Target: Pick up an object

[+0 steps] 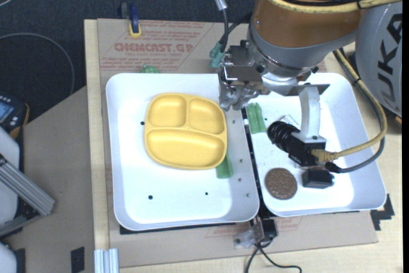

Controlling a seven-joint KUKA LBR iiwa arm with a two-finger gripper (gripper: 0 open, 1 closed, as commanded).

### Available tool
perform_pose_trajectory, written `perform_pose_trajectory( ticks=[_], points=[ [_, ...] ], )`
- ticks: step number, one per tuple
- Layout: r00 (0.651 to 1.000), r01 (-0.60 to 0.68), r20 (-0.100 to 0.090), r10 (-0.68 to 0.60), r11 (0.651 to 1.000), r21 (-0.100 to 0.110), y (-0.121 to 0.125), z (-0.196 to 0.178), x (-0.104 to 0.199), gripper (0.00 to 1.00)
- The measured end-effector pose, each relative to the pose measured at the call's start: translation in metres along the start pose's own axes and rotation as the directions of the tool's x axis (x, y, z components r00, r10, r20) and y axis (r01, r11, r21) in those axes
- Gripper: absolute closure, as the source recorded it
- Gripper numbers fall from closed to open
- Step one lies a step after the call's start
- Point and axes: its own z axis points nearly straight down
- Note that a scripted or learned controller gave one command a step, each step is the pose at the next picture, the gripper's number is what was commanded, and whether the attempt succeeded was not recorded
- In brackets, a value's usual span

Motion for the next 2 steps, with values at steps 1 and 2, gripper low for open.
perform_pose_trajectory(
  ticks=[1,2],
  points=[
    [1.000,0.001,0.000,-0.001,1.000,-0.002,0.001,-0.010,0.000,1.00],
    [1.000,0.002,0.000,-0.002,1.000,-0.004,0.001,-0.020,0.001,1.00]
  ],
)
